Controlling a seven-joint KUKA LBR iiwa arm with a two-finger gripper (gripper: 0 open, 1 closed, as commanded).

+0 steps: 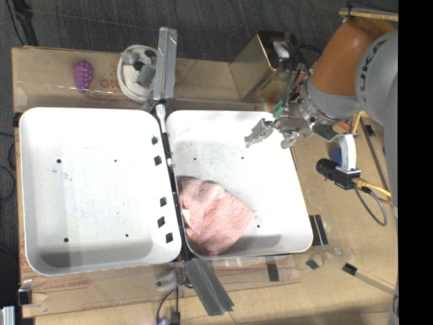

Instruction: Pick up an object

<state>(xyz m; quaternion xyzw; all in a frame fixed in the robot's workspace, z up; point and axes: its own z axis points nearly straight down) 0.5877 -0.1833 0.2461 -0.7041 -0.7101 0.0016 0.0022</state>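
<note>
Hovering over the upper right corner of the right bin (298, 202), the gripper (272, 134) hangs from the grey arm (352, 66) with nothing between its fingers. Two finger tips show, one pointing left near the bin floor and one a little to its right; they look spread apart, so I judge them open, though the slant of the view makes this less than certain.

Only candidate for the pick: a pink cloth (213, 215), crumpled in the lower left part of the right bin. It lies against the divider where the two bins meet and close to the near wall. Gripper and cloth are well apart, with bare bin floor between them.

Placement notes: the cloth is bunched, not flat, so folds stand up and give the fingers something to close on. Its right side faces open floor; its left side is pressed at the bin wall, leaving little room for a finger there. A descent on the middle or right folds looks the safer choice.

Left bin (27, 181) has a bare white floor. On the worktop (47, 73) beyond the bins sit a small purple object (83, 75) and a white coil-like item (137, 70); both lie outside the bins and well away from the gripper.

Step in hand, by my reading: approach not yet begun; travel needed is down-left across open floor.
</note>
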